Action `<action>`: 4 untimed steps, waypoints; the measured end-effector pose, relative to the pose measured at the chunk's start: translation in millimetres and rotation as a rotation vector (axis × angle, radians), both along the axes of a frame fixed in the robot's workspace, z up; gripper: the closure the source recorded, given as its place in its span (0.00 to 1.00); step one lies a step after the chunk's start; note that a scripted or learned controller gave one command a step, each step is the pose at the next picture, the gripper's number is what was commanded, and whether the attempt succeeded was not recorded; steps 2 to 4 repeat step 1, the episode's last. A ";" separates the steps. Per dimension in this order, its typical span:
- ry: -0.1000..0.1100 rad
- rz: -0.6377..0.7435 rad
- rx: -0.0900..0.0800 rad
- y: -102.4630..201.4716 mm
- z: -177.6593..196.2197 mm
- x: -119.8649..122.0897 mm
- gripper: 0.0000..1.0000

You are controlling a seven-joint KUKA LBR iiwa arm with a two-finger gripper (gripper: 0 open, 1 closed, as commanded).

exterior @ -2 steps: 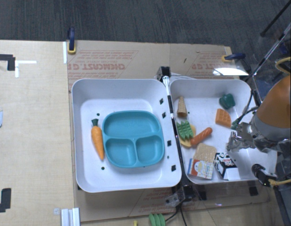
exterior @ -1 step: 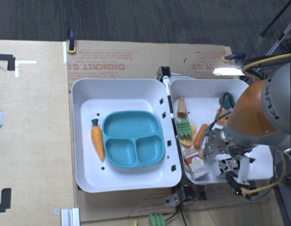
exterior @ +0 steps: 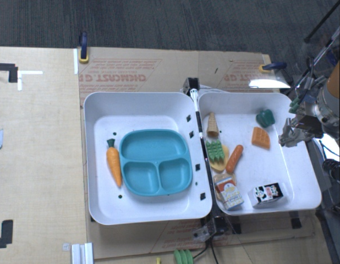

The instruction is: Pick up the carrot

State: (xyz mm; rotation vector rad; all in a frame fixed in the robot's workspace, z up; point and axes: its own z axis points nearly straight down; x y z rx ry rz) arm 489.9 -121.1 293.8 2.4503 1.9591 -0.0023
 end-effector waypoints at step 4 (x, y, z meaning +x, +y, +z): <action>0.005 -0.599 0.004 24.8 -78.4 -11.1 1.00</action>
